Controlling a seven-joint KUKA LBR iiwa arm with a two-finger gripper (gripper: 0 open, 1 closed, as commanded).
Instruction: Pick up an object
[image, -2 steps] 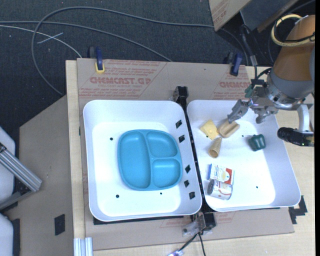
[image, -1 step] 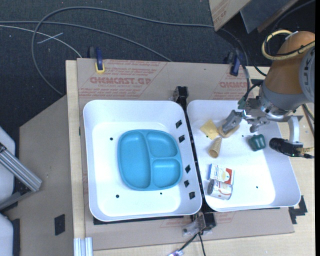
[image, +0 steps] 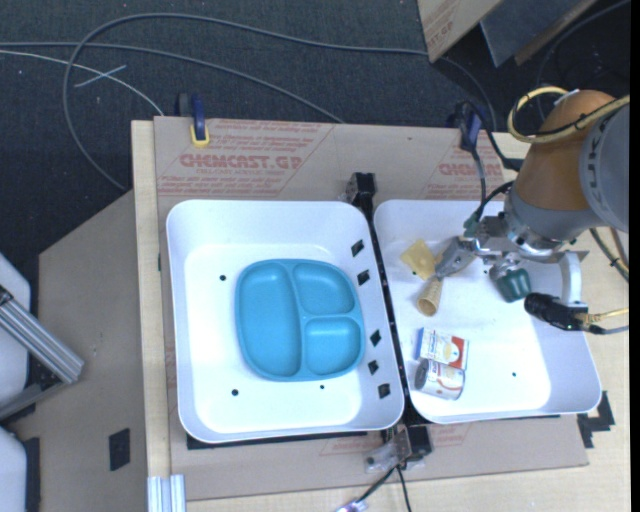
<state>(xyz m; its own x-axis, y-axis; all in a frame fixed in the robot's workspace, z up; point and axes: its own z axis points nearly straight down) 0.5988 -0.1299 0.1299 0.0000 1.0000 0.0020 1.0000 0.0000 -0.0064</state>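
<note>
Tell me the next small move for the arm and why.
Probably ease the end effector a little further toward the left bin and down over the tan cone-shaped piece. The end effector sits low in the right bin, right beside the yellowish item and just above the cone in the view, with nothing visibly between its fingers. The small printed packet lies farther off.

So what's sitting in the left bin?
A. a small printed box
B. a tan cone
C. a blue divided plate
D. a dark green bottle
C: the blue plate with three compartments lies in the left bin; the box and cone lie in the right bin.
</note>
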